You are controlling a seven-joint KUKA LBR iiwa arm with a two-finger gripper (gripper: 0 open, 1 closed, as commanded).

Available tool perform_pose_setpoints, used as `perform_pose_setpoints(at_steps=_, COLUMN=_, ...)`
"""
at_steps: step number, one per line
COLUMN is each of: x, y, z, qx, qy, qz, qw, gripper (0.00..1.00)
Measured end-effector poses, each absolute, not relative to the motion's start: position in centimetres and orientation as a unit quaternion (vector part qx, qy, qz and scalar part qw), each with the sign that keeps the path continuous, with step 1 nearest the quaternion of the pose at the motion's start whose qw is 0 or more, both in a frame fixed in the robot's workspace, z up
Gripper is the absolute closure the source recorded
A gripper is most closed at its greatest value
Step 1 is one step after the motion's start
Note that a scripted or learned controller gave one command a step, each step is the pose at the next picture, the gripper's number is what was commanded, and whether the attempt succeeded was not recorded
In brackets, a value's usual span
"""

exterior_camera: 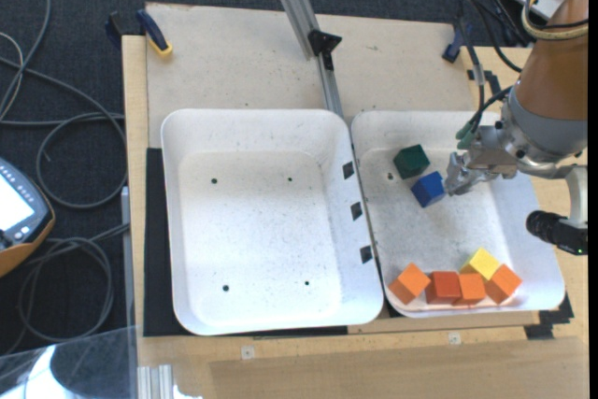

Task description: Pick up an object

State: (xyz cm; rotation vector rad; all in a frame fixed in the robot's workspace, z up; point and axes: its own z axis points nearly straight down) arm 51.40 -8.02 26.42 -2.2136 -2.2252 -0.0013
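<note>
In the right bin [392, 131] a blue cube [428, 190] lies just below a dark green cube [410, 161]. My gripper [457, 181] hangs low over the bin, right beside the blue cube on its right; nothing shows between its fingers. Along the bin's front wall sit a yellow cube [484, 262] and several orange and red blocks: an orange one [408, 282], a red one [445, 286] and another orange one [505, 282].
The left bin [252, 220] stands beside the right one on the wooden bench. A slanted metal pole [297, 0] rises from between the bins at the back. Blue clamps [154, 31] grip the bench's rear corners. Cables lie on the floor.
</note>
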Motion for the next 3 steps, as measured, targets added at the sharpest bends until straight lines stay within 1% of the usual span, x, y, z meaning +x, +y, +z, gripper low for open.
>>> perform_pose_setpoints(at_steps=1, x=51.2, y=-2.6, z=27.0, qx=-0.704, qy=-0.710, qz=-0.0010, qw=0.001, gripper=1.00)
perform_pose_setpoints(at_steps=3, x=50.6, y=9.5, z=26.5, qx=-0.704, qy=-0.710, qz=-0.0008, qw=0.001, gripper=1.00)
